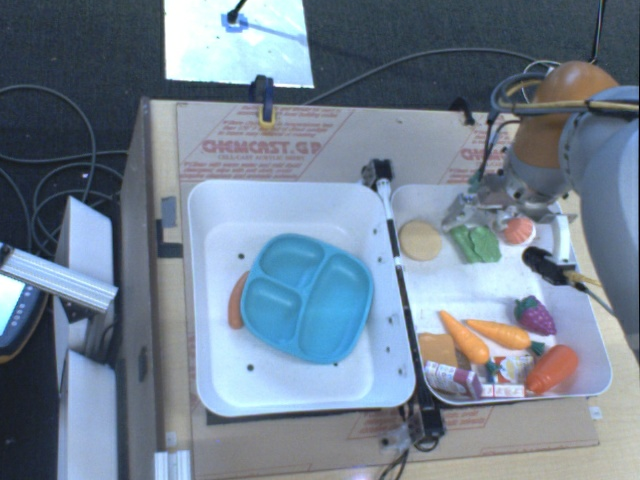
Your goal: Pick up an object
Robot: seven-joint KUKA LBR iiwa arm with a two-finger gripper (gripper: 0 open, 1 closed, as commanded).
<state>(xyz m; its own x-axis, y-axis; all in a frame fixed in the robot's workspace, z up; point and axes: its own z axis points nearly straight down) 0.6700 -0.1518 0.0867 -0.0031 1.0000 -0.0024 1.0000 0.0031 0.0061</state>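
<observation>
Hovering pincer [478, 211] above green toy [476, 243]

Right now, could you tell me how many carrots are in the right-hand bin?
3, as far as I can tell. Two slim carrots lie side by side near the bin's front; a fatter one sits at the front right corner. Others may be hidden.

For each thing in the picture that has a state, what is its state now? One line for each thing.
gripper: low in the right bin, above the green toy; open or shut is unclear
green toy: lying on the bin floor
blue plate: flat in the left bin, nothing in its compartments
sausage: partly hidden under the plate's left edge
two carrots: lying side by side
</observation>
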